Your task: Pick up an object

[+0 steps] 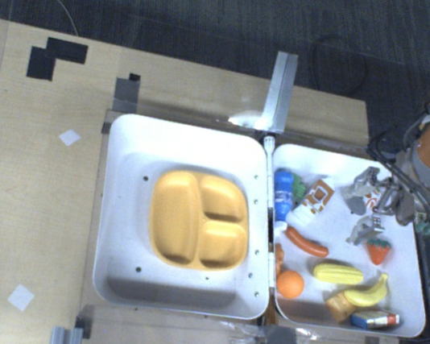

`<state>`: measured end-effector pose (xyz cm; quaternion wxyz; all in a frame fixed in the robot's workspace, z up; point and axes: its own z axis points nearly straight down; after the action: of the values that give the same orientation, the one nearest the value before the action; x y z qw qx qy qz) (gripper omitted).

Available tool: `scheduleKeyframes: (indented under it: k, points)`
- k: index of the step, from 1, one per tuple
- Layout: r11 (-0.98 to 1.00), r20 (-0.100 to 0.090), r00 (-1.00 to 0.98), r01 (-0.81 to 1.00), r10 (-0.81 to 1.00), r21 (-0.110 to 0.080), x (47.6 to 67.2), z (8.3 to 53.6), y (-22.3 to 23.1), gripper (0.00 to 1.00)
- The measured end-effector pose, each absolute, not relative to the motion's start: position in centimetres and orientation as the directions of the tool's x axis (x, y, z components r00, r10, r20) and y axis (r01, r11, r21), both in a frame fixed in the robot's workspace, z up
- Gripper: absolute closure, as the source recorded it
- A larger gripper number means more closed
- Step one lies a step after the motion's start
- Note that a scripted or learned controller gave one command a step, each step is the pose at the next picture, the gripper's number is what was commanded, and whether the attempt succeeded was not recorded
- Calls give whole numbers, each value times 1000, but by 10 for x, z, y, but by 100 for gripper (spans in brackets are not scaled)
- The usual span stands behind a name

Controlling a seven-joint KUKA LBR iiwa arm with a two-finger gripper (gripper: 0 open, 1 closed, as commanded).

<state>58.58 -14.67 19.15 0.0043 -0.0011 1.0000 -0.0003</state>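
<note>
Crowding hand point(365, 209): strawberry point(380, 251), sausage point(306, 242), blue bottle point(282, 192) nearby.

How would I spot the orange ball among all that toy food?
Look in the right-hand white bin. Along its left wall, near the front, sits the orange ball, just below the red sausage. It is the one plain round thing there; the corn and banana beside it are yellow and long.
</note>
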Motion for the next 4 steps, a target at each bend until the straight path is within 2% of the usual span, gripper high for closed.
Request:
scheduleKeyframes:
  k: [1,2,3,4]
  points:
    - [1000,-7,-1000,-11,-11,-2,537,166,-191,0]
    - [952,-14,-952,305,305,-1,497,98,-207,0]
    - [722,-5,-722,692,692,3,489,109,-184,0]
    - [344,-6,-344,939,939,10,568,88,-190,0]
